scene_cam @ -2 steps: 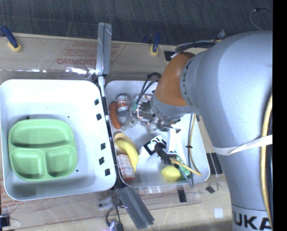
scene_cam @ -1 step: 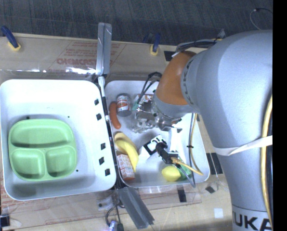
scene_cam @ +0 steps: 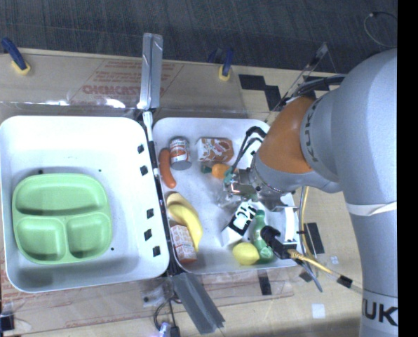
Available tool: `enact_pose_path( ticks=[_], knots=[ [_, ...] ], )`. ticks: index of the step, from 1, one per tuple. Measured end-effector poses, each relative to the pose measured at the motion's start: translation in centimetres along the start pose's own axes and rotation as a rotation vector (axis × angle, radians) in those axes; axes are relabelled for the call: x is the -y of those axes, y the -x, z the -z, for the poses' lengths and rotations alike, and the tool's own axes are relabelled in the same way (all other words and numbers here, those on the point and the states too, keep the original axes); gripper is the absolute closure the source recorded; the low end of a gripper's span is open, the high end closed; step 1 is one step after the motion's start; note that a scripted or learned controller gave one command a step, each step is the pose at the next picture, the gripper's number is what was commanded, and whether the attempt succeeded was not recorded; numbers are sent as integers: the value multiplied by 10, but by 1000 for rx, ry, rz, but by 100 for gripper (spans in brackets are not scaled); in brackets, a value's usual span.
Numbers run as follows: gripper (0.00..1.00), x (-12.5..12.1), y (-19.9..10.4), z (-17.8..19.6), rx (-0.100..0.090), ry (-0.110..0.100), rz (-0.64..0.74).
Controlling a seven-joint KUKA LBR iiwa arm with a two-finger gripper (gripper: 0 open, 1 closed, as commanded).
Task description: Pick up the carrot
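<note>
A wooden bench carried two shallow white bins side by side: the left bin and the right bin, touching along a middle divider. Blue clamps gripped the bench's far edge.

Green tray, yellow banana, orange carrot, white bins.

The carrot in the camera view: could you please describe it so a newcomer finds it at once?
Look in the right bin, against its left wall. The carrot lies just under the small can and above the banana: a slim orange-red stick, unlike the yellow fruit.
</note>
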State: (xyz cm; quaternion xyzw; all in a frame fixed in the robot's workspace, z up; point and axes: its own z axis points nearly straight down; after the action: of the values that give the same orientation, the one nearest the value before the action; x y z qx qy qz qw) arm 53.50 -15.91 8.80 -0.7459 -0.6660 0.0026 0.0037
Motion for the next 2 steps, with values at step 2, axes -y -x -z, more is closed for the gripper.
enact_pose_path(
  ticks=[2],
  knots=[
    [100, -53, 31, 117, 0, 2, 21]
  ],
)
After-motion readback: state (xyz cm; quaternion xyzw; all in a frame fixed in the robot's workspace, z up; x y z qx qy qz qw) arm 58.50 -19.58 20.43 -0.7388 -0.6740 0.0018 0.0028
